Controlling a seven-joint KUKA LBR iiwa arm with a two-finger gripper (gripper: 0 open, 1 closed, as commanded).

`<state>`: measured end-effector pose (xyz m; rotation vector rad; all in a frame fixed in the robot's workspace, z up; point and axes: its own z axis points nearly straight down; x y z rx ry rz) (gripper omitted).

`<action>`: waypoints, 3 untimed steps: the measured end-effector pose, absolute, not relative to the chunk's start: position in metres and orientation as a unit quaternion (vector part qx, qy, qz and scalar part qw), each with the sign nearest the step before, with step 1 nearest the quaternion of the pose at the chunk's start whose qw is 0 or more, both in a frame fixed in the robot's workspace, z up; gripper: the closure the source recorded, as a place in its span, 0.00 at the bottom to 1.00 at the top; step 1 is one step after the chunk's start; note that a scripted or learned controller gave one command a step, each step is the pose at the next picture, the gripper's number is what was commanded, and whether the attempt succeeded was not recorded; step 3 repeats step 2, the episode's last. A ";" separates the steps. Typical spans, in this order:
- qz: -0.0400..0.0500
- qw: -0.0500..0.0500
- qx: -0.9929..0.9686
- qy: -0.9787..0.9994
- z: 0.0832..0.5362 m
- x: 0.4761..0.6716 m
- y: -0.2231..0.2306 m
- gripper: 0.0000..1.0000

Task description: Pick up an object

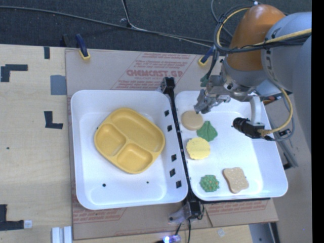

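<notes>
The right bin (263, 161) holds several toy foods. A tan round cookie (192, 120) lies near its back left corner, with a green leaf (207, 131) beside it. A yellow round piece (198, 148) sits just in front of them. Further forward are a green broccoli piece (209, 183) and a tan bread slice (236, 179). My gripper (203, 105) hangs just above the back edge of the cookie, fingers pointing down and close together. I see nothing between them.
The left bin (86, 110) carries a yellow compartment tray (129, 139). A black divider (174, 135) runs between the bins. The arm's orange band (253, 34) and cables loom over the right bin's back. A black connector (245, 126) hangs over the right bin.
</notes>
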<state>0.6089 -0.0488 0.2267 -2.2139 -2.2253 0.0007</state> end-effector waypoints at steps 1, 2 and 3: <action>0.000 0.001 -0.705 -0.710 0.236 0.594 0.005 1.00; 0.001 0.001 -0.704 -0.710 0.231 0.582 0.065 1.00; 0.001 0.001 -0.704 -0.710 0.231 0.582 0.065 1.00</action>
